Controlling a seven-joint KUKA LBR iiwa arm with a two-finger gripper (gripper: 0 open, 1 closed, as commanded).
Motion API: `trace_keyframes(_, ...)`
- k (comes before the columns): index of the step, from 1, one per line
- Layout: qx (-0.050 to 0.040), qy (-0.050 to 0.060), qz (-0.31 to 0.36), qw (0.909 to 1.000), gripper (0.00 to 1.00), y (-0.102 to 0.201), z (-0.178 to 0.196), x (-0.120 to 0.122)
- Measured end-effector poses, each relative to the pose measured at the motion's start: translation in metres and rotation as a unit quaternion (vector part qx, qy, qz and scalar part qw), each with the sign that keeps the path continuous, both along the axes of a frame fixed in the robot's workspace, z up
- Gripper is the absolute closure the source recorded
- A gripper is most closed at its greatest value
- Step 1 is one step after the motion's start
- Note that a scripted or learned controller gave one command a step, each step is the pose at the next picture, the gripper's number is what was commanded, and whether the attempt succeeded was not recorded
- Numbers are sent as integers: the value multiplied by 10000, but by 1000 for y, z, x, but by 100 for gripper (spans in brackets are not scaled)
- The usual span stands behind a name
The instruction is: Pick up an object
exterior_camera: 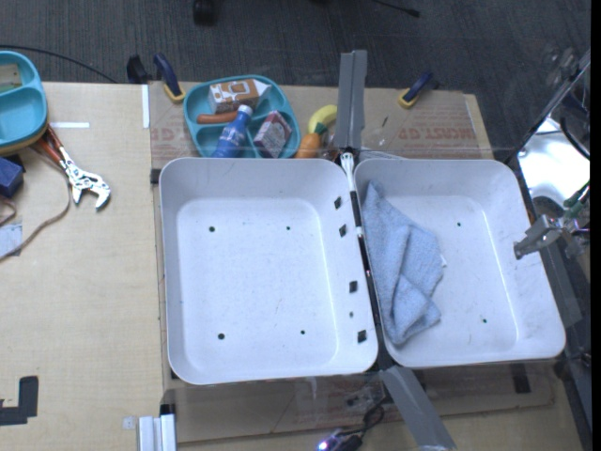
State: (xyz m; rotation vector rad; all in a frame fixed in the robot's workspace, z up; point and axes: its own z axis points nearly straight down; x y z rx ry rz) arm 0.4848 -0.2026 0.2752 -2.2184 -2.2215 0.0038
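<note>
I cannot tell from this view whether the gripper is apart, together or clamped on anything, so I report only the bench. At the far left edge sits part of a teal dish, and just near of it a silver wrench lies flat on the wooden bench top. Further right, at the far side, one clamp with a yellow grip stands beside a teal tray. The tray holds several small things: one small box, one blue bottle lying tilted, one red stick-shaped piece and one dark packet. Just right of the tray, one orange piece and one yellow piece lie against a grey upright post. Near of these are the two white bins, touching side by side. The left bin shows four small dark holes in its floor. The right bin holds the one thing there is to pick — a crumpled grey-blue cloth, lying along the bin's left wall and reaching from far to near. A second yellow-gripped clamp sits on the bench far of the right bin — two clamps in all.
</note>
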Motion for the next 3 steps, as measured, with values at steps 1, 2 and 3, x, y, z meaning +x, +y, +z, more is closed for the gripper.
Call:
trace_keyframes(1, -2, 4, -897, 9960, 0, 50, -103, 62)
trace_keyframes(2, 1, 8, -1474, 9891, 0, 43, -108, 38)
trace_keyframes(3, -5, -8, -837, 9965, 0, 26, -82, 21)
